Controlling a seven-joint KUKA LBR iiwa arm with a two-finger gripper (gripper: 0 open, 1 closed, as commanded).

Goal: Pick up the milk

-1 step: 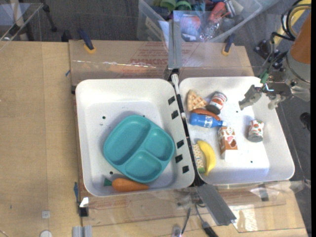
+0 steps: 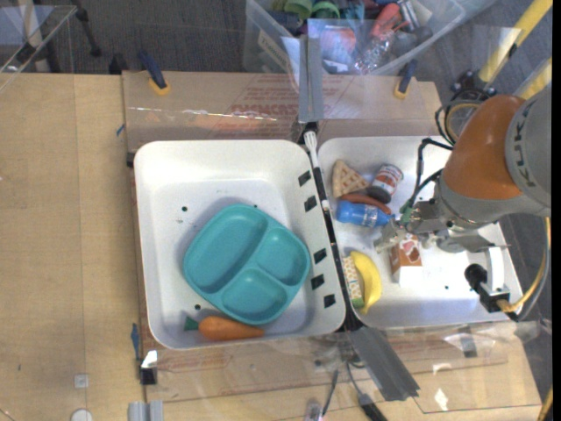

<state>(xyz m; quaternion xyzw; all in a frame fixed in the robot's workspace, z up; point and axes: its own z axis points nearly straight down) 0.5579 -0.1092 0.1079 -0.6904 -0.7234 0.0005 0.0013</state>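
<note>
Your end effector (image 2: 405, 228) hangs at the right of the frame, just above the milk (image 2: 406, 258) in the right bin (image 2: 438, 310); you cannot tell its state; a banana (image 2: 366, 279) lies nearby

Arm (image 2: 495, 160) was grey metal with a broad rounded orange band above the wrist. Black cables looped beside the band. Wrist housing was silver-grey, with a black knob-like part on its lower side.
</note>
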